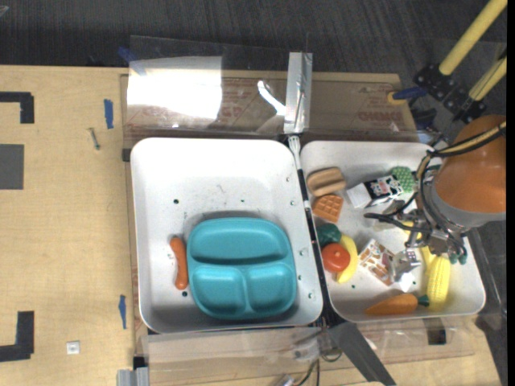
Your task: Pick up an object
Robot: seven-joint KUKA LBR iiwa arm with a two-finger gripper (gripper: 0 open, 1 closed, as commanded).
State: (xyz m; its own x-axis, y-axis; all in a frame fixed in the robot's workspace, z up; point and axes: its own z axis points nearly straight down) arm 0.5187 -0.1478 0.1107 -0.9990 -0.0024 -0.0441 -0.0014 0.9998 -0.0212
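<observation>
Can't really tell what the fingers are doing, the gripper (414, 244) is a dark tangle low over the right bin (475, 300). Just beside it is a yellow corn cob (438, 278), long axis running near-to-far, standing almost straight up the picture. An orange carrot (393, 304) lies crosswise near the front wall. Left bin (153, 175) has a teal divided tray (241, 267) and a hot dog (180, 262).

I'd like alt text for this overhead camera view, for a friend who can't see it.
A grey and orange robot arm reaches from the right, its hand low over the right white bin of toy food: corn, carrot, tomato, waffle, bread. The left white bin holds a teal divided tray with an orange sausage beside it.
</observation>
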